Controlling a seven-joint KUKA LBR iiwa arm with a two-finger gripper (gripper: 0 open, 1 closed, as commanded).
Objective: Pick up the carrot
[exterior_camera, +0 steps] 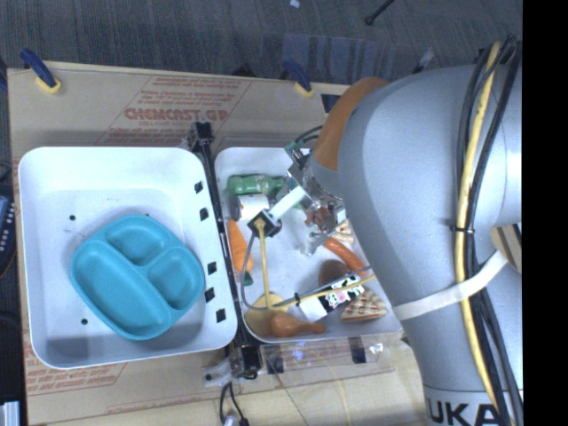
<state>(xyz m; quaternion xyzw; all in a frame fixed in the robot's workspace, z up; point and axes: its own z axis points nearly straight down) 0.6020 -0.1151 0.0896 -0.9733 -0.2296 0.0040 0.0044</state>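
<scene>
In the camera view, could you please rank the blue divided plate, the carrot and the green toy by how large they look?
1. Blue divided plate, clearly largest.
2. Carrot, long and thin against the right bin's left wall.
3. Green toy, close to the carrot in apparent area and partly hidden, so their order is unsure.

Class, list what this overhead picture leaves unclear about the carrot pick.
- Gripper: finger state unclear in the camera view, lost against clutter and the arm.
- Carrot: lies along the right bin's left wall; contact with the gripper is unclear.
- The bin's right side: covered by the arm.
</scene>
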